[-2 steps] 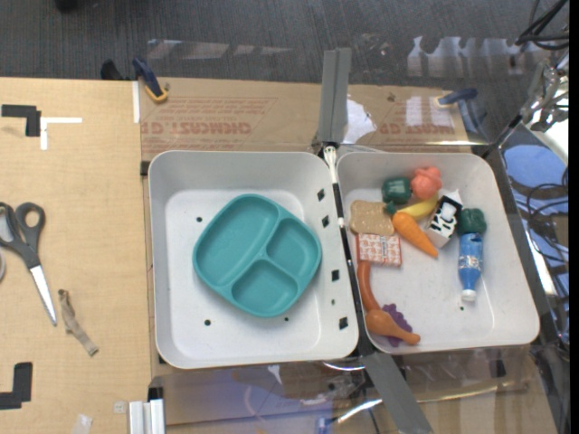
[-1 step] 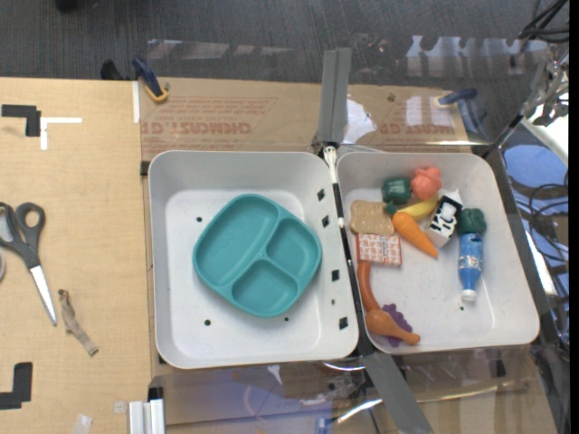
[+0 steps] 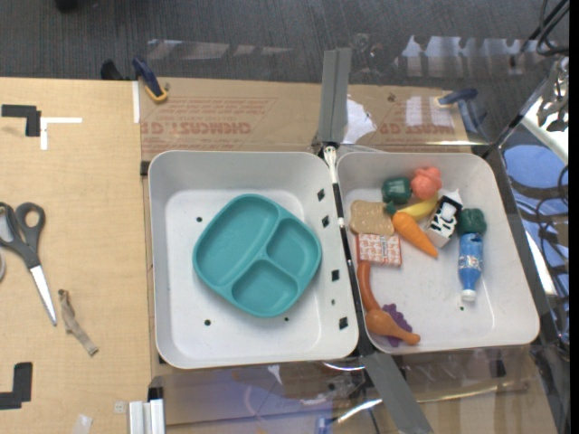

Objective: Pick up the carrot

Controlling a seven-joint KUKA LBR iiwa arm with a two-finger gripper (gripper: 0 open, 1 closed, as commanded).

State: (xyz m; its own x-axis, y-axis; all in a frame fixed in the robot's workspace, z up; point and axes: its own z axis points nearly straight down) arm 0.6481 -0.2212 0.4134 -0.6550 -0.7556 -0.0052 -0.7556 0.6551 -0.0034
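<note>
- While no pincer state can be told, the tapered orange carrot [image 3: 415,231] lies right of centre in the right bin [image 3: 507,328].
- Smooth teal divided plate [image 3: 258,255] fills the left bin [image 3: 172,269].

**Bench Top and What Rests on It**

The light wooden bench [image 3: 81,242] carries two shallow white bins side by side: the left bin [image 3: 167,269] and the right bin [image 3: 507,269], their inner walls touching along the middle. Behind them lies a flat sheet of brown cardboard [image 3: 226,120] with printed lettering. On the bare wood to the left rest grey-handled scissors [image 3: 32,251], near a small strip of tape [image 3: 77,324], and black tape marks [image 3: 23,120] sit by the edge
</note>
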